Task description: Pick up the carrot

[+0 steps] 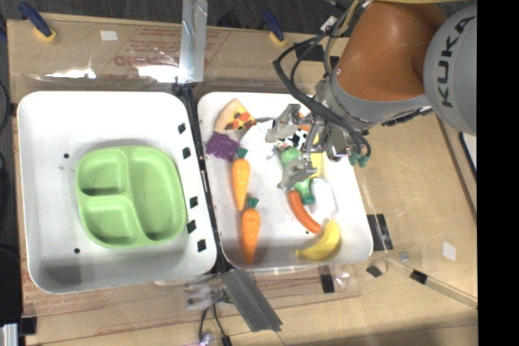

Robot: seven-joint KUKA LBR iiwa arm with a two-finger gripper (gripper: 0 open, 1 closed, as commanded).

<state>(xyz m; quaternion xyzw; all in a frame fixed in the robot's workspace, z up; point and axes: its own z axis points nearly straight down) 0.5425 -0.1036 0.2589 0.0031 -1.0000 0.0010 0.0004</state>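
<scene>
Two orange carrots with green tops lie in the right bin. One carrot is upright in the picture, just below the purple grapes. The other carrot lies below it near the bin's front wall. My gripper hangs over the right half of this bin, right of both carrots and apart from them. Its two metal fingers stand spread, so it is open, with small green and white toy pieces showing beneath them. A redder, curved carrot-like piece lies just below the gripper.
The right bin also holds a pizza slice, purple grapes and a banana. The left bin holds a green divided plate. The arm's orange band and cables loom over the bin's right rear.
</scene>
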